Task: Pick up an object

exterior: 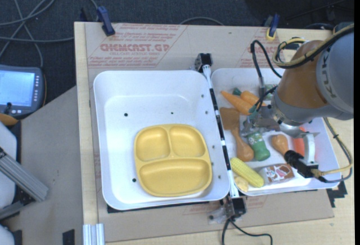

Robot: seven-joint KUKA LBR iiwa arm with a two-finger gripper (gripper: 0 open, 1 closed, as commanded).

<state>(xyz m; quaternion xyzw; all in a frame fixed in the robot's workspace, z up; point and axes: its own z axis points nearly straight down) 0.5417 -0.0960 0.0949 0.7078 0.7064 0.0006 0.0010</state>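
Observation:
My gripper reaches down into the right bin, low among the toy foods near its middle. Directly beneath and beside it lie a green piece and a brown sausage-like piece. An orange carrot lies toward the bin's back, and a yellow corn cob lies at the front. An orange piece and a red-and-white piece sit right of the gripper. The arm's orange band and grey wrist cover part of the bin.
The left bin holds a yellow divided plate. A small printed packet lies at the right bin's front. Black cables run along the arm and over the bin's right edge. Blue clamps grip the bench's back edge.

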